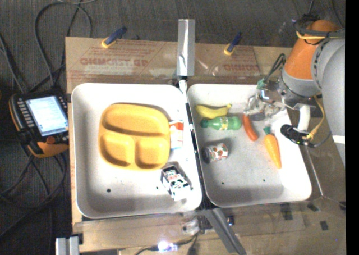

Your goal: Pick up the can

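Camera view: the gripper [259, 105] hangs over the upper right part of the right bin [291, 189], and whether it is open or closed cannot be told, nor is anything seen in its grasp. The can [216, 152] lies on its side below and to the left of the gripper, well apart from it, with a green bottle [222, 123] and a banana [211, 111] just left of the gripper and two carrots [272, 149] just below it. Far left of the gripper, the left bin [90, 192] holds a yellow tray [134, 136] and a small carton [175, 181].
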Action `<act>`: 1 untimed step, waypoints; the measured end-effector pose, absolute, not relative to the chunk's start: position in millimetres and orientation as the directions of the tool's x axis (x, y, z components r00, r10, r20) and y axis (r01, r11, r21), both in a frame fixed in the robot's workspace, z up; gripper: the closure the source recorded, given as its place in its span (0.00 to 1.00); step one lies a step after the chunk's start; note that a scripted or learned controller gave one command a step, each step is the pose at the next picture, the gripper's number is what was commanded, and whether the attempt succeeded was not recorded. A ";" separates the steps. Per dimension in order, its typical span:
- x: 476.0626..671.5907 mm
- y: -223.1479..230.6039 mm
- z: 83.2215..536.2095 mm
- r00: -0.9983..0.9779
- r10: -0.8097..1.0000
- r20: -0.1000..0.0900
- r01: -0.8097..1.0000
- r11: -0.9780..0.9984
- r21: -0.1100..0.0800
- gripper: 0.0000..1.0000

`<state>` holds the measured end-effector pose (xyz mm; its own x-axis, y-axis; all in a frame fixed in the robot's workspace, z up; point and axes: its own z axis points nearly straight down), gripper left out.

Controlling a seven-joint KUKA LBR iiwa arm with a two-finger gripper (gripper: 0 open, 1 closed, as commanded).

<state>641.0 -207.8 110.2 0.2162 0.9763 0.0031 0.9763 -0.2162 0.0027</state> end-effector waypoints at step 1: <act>637.4 -147.4 220.9 0.360 0.933 -0.003 0.933 -0.360 -0.008 1.00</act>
